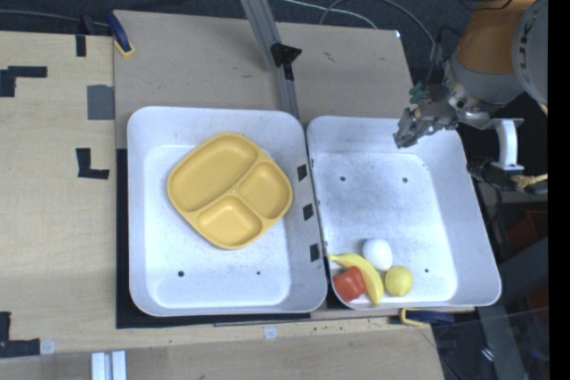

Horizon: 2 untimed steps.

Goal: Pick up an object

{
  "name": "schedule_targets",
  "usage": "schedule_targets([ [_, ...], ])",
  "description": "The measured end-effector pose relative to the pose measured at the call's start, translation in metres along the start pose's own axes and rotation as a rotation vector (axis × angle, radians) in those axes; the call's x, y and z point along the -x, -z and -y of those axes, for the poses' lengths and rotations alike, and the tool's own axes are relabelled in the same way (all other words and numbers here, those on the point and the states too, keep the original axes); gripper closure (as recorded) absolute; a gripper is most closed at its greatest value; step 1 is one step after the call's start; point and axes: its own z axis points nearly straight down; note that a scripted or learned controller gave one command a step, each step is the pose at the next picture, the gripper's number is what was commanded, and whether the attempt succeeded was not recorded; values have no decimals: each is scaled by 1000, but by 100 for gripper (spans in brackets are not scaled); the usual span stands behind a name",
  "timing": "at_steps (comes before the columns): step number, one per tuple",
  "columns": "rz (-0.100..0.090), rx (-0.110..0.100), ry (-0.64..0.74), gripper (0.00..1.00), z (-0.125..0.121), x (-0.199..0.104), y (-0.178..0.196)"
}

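Observation:
In the right bin (445, 191), near its front edge, lies a cluster of small items: a white ball (378, 253), a yellow banana (363, 271), a red piece (350, 283) and a small yellow fruit (398, 280). My gripper (408, 134) hangs over the bin's far right corner, well away from that cluster. Nothing is seen between its fingers.
The left bin (147, 218) holds a yellow divided plate (229, 190). A grey metal pole (258, 13) slants in from the top toward the gap between the bins. Cables run behind the bench at top right.

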Motion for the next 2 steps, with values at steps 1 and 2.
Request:
schedule_targets([
  [1, -1, -4, 4, 100, 7, -53, -9],
  [2, -3, -3, 6, 100, 11, -111, 3],
])
